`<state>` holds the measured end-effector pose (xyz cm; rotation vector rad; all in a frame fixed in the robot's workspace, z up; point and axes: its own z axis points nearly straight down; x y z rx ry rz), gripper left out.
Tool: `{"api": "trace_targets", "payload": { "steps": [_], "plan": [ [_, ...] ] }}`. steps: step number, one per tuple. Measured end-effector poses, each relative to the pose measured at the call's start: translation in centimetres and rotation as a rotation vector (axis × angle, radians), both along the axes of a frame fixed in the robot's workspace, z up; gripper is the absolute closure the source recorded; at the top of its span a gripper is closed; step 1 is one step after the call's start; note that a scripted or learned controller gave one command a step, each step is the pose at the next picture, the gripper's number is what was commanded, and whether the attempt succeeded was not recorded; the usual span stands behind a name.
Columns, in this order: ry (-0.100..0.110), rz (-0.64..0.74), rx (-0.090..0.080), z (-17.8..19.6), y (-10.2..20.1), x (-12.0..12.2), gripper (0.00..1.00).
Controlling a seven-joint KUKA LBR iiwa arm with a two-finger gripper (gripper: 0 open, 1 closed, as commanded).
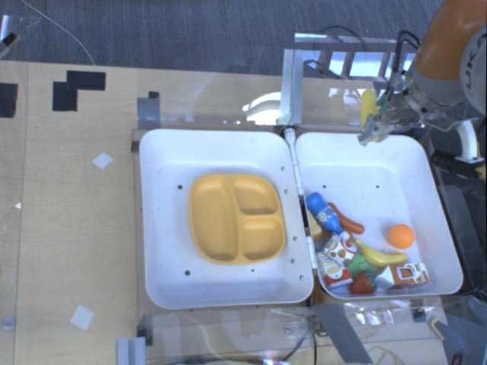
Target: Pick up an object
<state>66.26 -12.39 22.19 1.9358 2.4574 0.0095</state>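
My gripper [372, 131] hangs over the far rim of the right bin [396, 166], near its back edge. A small yellow piece [368, 106] shows right beside the gripper; whether it is held is unclear. Toys lie heaped in the bin's near left corner: a blue bottle [323, 211], a red sausage [350, 222], a yellow banana [380, 256], an orange ball [401, 236], a printed carton [334, 258], a red strawberry [364, 284] and a small box [409, 275]. The gripper is well apart from all of these.
The left bin [163, 204] holds a yellow divided plate [236, 217]. A metal frame [342, 52] stands just behind the right bin, close to the arm. Cables trail across the dark floor beyond the bench.
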Motion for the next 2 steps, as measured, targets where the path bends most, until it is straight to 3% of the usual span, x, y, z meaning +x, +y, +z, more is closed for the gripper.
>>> {"api": "trace_targets", "payload": {
  "steps": [1, 2],
  "plan": [
    [-0.007, 0.010, -0.002, 1.3, 0.2, 0.2, 1.00],
    [0.012, -0.305, 0.006, -3.1, 0.9, -7.0, 1.00]
  ]
}}
